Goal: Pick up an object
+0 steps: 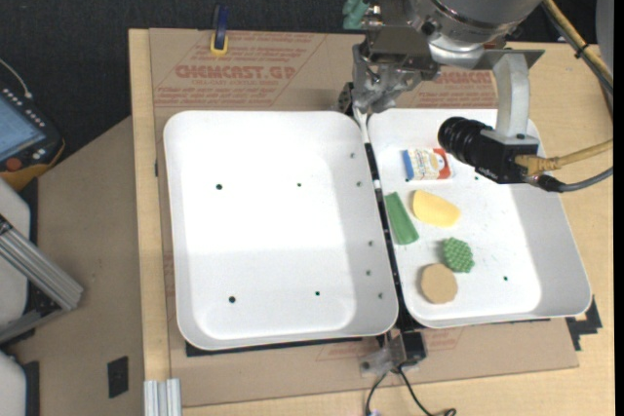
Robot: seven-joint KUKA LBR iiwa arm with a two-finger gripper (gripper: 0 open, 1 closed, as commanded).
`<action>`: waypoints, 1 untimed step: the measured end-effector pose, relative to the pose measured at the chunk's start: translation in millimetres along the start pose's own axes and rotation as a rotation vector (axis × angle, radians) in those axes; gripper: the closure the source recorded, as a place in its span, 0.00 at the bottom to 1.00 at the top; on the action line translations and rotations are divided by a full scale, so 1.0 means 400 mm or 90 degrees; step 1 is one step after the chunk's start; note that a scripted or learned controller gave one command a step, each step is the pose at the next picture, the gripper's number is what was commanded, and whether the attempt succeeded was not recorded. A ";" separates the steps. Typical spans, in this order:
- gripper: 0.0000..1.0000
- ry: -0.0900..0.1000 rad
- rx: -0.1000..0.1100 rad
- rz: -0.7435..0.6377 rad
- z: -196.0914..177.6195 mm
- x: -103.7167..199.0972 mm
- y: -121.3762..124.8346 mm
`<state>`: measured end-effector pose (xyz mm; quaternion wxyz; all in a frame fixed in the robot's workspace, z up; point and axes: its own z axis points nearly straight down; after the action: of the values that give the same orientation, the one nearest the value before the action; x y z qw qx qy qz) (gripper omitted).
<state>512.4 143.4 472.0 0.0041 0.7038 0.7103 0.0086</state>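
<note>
a brown cardboard sheet (263,63) with red lettering covers the bench, and dark carpet lies beyond it. a blue clamp (220,26) sits on its far edge. two shallow white bins stand touching side by side, the left bin (185,209) and the right bin (546,248). the things to pick all lie in the right bin, toward its left half: a small white packet (427,164) printed blue and red, a green stick (400,217) along the shared wall, a yellow lump (435,208) just beside it, a knobbly green ball (456,254), and a tan disc (439,284) nearest the camera. the gripper (363,107) hangs over the far end of the shared rim, apart from all five. whether it is released or clenched cannot be told.
</note>
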 end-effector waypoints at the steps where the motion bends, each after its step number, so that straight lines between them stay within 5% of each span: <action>1: 1.00 -0.002 0.005 0.003 -0.168 0.099 0.011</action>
<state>515.3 182.4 539.6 0.0021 0.7054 0.7088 0.0048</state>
